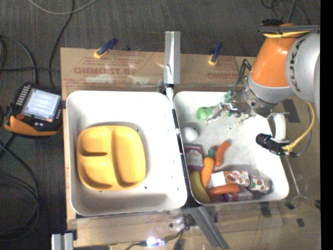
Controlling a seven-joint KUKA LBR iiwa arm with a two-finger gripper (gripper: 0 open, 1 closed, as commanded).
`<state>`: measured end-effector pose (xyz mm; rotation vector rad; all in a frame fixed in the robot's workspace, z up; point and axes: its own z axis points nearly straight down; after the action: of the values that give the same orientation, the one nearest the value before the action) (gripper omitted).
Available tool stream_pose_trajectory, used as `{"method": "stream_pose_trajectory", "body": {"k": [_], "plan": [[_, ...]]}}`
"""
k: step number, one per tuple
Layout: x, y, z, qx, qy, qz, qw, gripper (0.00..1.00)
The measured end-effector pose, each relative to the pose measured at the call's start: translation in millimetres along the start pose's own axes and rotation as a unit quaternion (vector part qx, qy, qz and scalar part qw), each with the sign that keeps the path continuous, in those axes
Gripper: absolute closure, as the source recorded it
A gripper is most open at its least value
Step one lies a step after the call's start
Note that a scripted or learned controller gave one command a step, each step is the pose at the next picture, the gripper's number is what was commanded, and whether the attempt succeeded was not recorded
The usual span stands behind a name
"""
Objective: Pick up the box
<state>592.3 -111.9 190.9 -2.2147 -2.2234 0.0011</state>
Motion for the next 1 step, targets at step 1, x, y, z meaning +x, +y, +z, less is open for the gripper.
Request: {"method": "stream_pose_trajectory", "body": {"k": [1], "plan": [[-11.1, 19.2, -26.7, -0.001, -0.002, -0.132, 0.9913, 0.0]]}}
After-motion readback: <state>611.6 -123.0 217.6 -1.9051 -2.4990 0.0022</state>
